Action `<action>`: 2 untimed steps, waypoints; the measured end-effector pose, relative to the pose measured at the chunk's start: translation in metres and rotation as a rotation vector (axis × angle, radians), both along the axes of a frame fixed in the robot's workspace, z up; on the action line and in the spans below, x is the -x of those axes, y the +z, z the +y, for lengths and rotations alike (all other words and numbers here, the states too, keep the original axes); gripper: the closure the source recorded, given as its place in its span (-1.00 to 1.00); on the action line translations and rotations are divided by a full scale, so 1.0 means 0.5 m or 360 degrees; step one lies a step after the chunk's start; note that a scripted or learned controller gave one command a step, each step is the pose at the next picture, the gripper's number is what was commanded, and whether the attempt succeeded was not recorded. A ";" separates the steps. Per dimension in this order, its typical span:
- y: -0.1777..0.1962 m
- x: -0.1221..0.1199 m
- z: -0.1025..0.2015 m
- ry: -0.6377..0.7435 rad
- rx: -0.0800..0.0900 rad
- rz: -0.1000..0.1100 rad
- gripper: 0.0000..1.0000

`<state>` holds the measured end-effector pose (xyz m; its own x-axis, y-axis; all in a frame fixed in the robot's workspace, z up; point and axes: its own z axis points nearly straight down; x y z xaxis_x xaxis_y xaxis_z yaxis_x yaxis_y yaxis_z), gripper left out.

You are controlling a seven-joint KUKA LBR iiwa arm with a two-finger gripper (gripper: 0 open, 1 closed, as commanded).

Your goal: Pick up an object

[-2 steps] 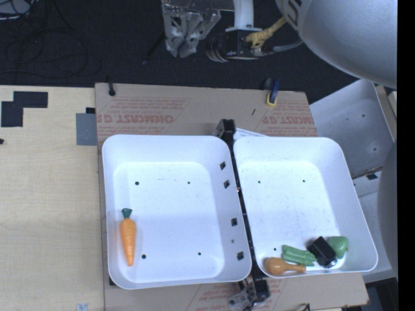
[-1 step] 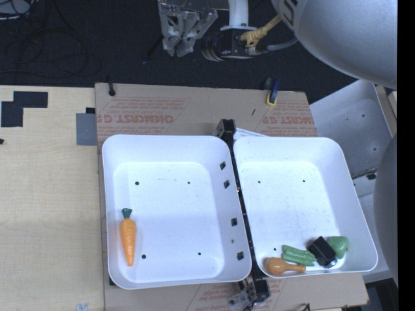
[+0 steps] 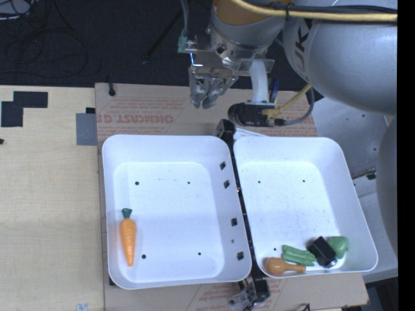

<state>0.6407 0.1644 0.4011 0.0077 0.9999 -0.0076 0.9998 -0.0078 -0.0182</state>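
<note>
Nearest the camera, far below and right of the fingers, we see a tan pear-shaped piece (image 3: pixel 284 266), a green pod (image 3: pixel 298 256), a black block (image 3: pixel 322 251) and a green lump (image 3: pixel 338 244) clustered in the right bin (image 3: pixel 353 193) near corner. A carrot (image 3: pixel 128 238) lies alone in the left bin (image 3: pixel 110 193), well below and left of the fingers. Farthest back, the gripper (image 3: pixel 208 98) hangs above the cardboard (image 3: pixel 149 112) behind both bins, fingers seemingly pressed close together with nothing between them. We judge this the pre-approach step: no target engaged yet. Next move calls for opening the fingers, travelling over a bin and descending; the carrot looks easiest, being isolated.
</note>
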 end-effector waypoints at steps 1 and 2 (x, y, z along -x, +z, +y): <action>0.102 -0.007 -0.131 0.0002 -0.0007 -0.0031 1.00; 0.197 -0.005 0.085 0.0028 -0.0016 -0.0032 1.00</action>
